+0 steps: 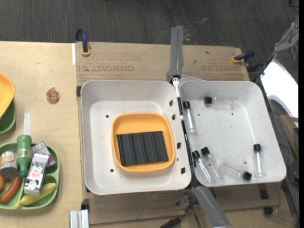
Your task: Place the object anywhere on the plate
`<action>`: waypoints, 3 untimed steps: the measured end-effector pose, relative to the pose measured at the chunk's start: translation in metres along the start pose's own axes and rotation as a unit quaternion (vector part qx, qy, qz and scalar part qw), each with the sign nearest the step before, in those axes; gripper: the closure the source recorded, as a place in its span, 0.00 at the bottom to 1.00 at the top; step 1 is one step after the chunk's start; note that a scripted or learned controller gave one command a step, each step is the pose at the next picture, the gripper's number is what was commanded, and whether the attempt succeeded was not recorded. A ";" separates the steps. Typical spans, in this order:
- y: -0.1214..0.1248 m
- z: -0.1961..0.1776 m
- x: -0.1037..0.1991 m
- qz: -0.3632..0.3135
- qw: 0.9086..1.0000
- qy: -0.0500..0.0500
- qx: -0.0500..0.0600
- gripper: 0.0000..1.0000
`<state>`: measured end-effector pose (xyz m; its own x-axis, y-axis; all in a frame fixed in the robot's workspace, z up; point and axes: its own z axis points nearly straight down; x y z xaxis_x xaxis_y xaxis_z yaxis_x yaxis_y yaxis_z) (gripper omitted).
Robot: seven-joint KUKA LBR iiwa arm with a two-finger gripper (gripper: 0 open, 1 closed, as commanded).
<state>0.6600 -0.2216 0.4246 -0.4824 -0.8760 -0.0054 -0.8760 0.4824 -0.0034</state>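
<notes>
A grooved block [142,147] sits on the plate [142,122] in the left bin [95,127]; what look like vials [258,158] lie scattered in the right bin [228,122].

An orange plate [142,122] with a dark ridged block [142,147] on it sits in the left bin [95,127]; clear vials [258,158] (black-capped) lie scattered in the right bin [223,91].

An orange dish [4,95] and green bowl [6,122] are cropped at the left edge.
</notes>
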 end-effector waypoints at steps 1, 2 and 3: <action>0.009 0.024 0.005 -0.221 0.975 0.000 -0.002 0.00; 0.009 0.055 0.004 -0.410 0.912 -0.001 -0.003 0.00; 0.008 0.089 -0.011 -0.554 0.832 -0.002 -0.003 0.00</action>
<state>0.6594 -0.2077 0.3355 0.6226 -0.7825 -0.0051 -0.7826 -0.6226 -0.0031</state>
